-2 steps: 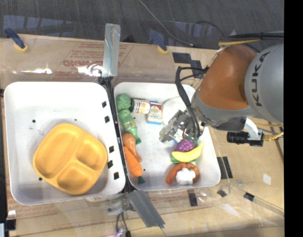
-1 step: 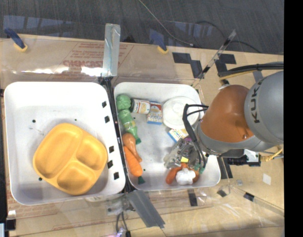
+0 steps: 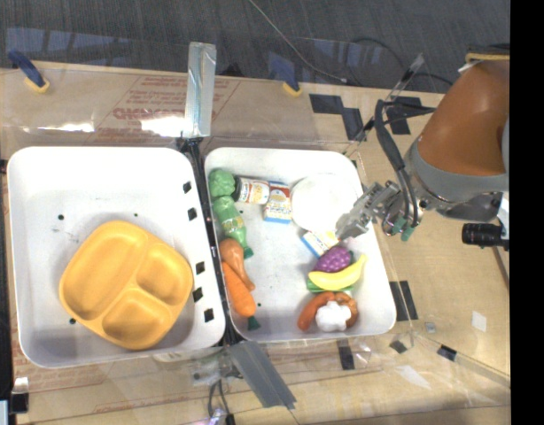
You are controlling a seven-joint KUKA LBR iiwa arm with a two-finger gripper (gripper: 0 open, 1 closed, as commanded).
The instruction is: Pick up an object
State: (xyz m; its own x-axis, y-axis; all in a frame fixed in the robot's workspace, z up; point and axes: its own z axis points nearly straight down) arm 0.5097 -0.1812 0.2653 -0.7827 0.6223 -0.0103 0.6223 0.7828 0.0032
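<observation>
Our gripper (image 3: 359, 220) hangs over the right bin's (image 3: 281, 159) right wall, its metal fingertips aimed down and toward the bin's middle, and we cannot tell from this slanted view whether it is spread or pressed together; we see nothing pinched in it. Just beneath and beside the tip lies a small yellow and blue block (image 3: 318, 240), the nearest thing to us. A little further toward the bench's near edge sits the purple grape cluster (image 3: 335, 258), touching the yellow banana (image 3: 337, 277), whose long axis runs roughly left to right across the view with its ends curling upward. Below that, in the bin's near right corner, rests a brown and white toy (image 3: 327, 312). Behind the block is a white disc (image 3: 317, 199), and past it a small can (image 3: 253, 190) and a carton (image 3: 277, 204). Along the far left wall of this bin, well apart from us, run 2 green vegetables (image 3: 224, 200) and 2 carrots (image 3: 237, 282), their long axes parallel to the wall. In the left bin (image 3: 42, 171) lies a yellow divided tray (image 3: 126, 282). We judge the block or grapes the likeliest pick: a short descent, barely any sideways travel.
</observation>
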